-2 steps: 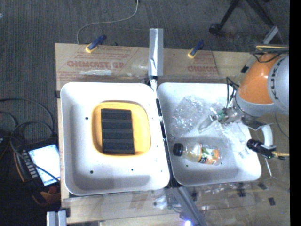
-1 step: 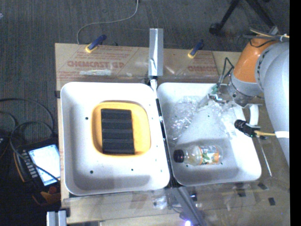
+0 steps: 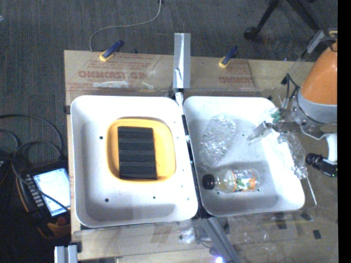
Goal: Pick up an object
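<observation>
The grey arm with its orange band [image 3: 323, 84] enters from 3 o'clock; its two-finger gripper [image 3: 269, 126] hangs over the right shallow white bin [image 3: 285, 199], near the 2 o'clock corner. Jaw state: cannot tell.

Candidate objects in this bin: a clear plastic bottle with a black cap and orange label [image 3: 231, 181], lying on its side at 6 o'clock, and a crumpled clear plastic wrapper [image 3: 216, 138] at 10 o'clock. Both lie apart from the gripper, ungrasped.

The left shallow white bin [image 3: 88, 201] holds a yellow tray with a black ribbed block [image 3: 138, 151], centred.
</observation>
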### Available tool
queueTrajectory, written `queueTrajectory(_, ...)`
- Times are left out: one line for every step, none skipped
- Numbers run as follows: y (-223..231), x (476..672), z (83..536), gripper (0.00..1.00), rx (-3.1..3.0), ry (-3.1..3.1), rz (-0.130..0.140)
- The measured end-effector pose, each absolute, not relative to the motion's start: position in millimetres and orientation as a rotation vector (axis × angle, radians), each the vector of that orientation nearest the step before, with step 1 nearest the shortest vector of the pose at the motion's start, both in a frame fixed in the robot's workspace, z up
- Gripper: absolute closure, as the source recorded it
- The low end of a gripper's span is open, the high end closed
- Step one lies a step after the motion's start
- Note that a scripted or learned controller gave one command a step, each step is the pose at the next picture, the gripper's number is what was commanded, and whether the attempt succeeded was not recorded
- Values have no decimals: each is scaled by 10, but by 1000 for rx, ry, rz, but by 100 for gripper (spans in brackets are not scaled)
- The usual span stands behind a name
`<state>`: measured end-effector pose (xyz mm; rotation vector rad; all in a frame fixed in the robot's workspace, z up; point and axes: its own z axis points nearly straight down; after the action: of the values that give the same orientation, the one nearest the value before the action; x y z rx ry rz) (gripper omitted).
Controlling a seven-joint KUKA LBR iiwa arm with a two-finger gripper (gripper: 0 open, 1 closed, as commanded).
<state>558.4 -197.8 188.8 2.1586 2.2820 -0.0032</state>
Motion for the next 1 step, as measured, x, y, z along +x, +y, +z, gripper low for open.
queueTrajectory(-2059,5070,943,0,2051,2376,4)
